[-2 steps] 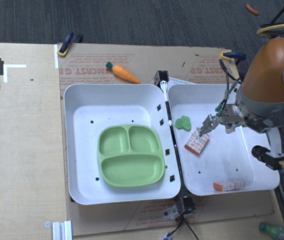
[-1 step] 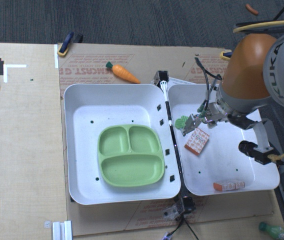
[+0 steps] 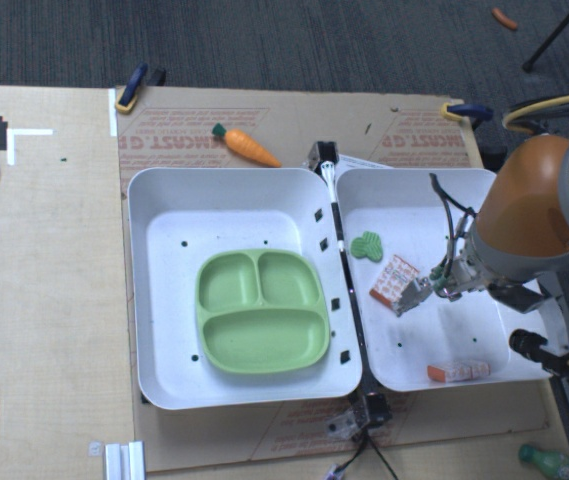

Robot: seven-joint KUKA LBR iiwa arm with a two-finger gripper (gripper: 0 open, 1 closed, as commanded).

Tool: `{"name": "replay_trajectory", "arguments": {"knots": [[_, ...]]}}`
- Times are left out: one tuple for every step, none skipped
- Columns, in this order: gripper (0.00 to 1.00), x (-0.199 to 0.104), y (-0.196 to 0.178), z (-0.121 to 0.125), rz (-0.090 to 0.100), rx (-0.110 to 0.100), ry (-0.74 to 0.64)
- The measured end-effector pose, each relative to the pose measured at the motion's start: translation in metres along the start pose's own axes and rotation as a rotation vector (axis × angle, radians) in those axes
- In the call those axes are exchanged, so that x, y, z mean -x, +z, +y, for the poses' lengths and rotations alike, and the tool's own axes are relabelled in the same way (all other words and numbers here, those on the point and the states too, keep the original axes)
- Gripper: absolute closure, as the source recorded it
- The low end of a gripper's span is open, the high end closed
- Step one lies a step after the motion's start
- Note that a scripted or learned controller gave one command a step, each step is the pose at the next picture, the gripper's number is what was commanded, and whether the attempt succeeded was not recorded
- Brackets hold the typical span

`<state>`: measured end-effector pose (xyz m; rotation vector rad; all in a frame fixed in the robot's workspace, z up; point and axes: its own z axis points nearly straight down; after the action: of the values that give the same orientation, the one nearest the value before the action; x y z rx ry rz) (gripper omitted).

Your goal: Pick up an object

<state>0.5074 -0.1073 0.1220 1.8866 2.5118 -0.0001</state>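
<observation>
Seen from above: two white bins side by side, the left bin (image 3: pixel 154 268) holding a green divided plate (image 3: pixel 262 311), the right bin (image 3: pixel 404 208) holding a small green piece (image 3: pixel 368 246), a red-and-white packet (image 3: pixel 394 281) and an orange tube (image 3: pixel 458 372) near its front edge. Reaching in from the right, a grey and orange arm (image 3: pixel 529 213), its gripper (image 3: pixel 426 286) low and touching the packet's right edge, grip impossible to tell. Bare white floor between packet and tube; beyond the bins, a toy carrot (image 3: pixel 247 145) on cardboard.

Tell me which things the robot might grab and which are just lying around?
For the job:
gripper
red-and-white packet, at the gripper's tip
green leafy piece
orange-and-white tube

Just lying about:
toy carrot, outside the bins
green divided plate, in the left bin
</observation>
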Motion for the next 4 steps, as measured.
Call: {"name": "replay_trajectory", "arguments": {"knots": [[0.0,0.007,0.027,0.057,-0.001,0.004,-0.047],[1.0,0.009,0.016,0.058,-0.005,0.009,-0.044],[0.0,0.009,0.016,0.058,-0.005,0.009,-0.044],[0.0,-0.03,-0.07,0.098,-0.001,-0.001,0.339]]}}
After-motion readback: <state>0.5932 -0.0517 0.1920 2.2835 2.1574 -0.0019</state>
